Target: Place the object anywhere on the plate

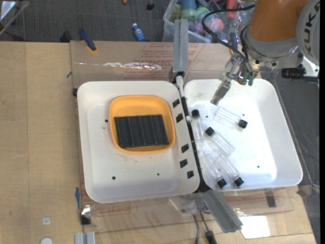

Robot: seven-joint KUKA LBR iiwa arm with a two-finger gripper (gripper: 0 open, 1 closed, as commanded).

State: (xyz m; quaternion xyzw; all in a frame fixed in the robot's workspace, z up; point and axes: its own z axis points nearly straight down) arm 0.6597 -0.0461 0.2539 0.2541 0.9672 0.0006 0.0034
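An orange plate [118, 111] lies in the left bin [96, 177], and a black ribbed slab [141, 130] rests flat on its middle. Several clear plastic tubes with black caps [219, 142] lie scattered in the right bin [269, 136], mostly along its left side and front. My gripper [217, 98] hangs at a slant over the back left part of the right bin, just above the tubes and to the right of the divider. Nothing can be seen held in it.
A grey bar [180, 50] runs from the back down to the seam between the two bins. A clear box of coloured toys [208, 6] stands behind the right bin. Small black clips [184, 147] line the divider.
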